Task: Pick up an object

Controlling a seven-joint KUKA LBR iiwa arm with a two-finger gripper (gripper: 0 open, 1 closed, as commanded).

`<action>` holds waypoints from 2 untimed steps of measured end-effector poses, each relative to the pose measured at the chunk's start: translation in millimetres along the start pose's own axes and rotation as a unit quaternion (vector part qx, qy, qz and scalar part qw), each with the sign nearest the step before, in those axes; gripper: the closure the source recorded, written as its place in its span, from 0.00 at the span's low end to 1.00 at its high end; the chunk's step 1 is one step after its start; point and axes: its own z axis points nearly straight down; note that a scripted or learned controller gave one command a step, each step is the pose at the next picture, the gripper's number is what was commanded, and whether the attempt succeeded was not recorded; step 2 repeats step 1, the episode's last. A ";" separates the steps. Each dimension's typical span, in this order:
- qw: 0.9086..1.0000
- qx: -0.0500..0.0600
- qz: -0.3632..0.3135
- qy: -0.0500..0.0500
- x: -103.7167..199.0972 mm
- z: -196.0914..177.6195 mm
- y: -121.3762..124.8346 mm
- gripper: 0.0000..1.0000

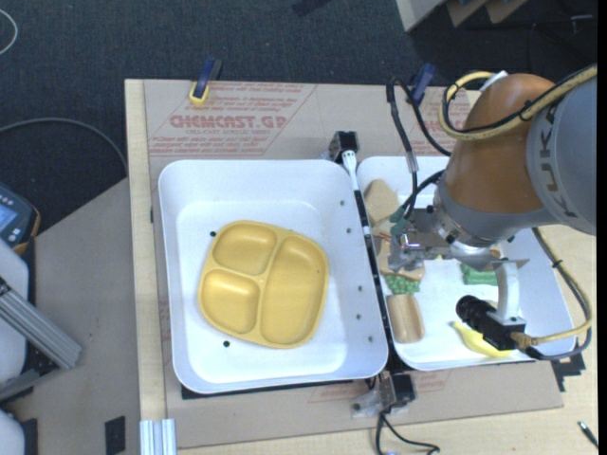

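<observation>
My gripper (409, 246) is low over the left part of the right bin (432, 354), under the orange wrist band. A green patterned object (402, 282) lies just below it, partly covered by it. Toward the front of the bin lies a tan cylinder (406, 318), apart from the gripper. Behind the gripper, by the bin's left wall, sits a beige rounded object (380, 198). Another green piece (479, 275) shows to the right, under the wrist. No object is seen between the fingers.
The left bin (180, 197) holds a yellow divided plate (264, 282) in its middle. A ridge with screws (365, 254) separates the two bins. The arm's bulk covers the back and right of the right bin.
</observation>
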 end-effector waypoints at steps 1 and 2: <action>1.000 -0.003 0.000 -0.001 -15.3 -5.7 5.3 1.00; 1.000 -0.003 0.000 -0.001 -15.3 -5.7 5.3 1.00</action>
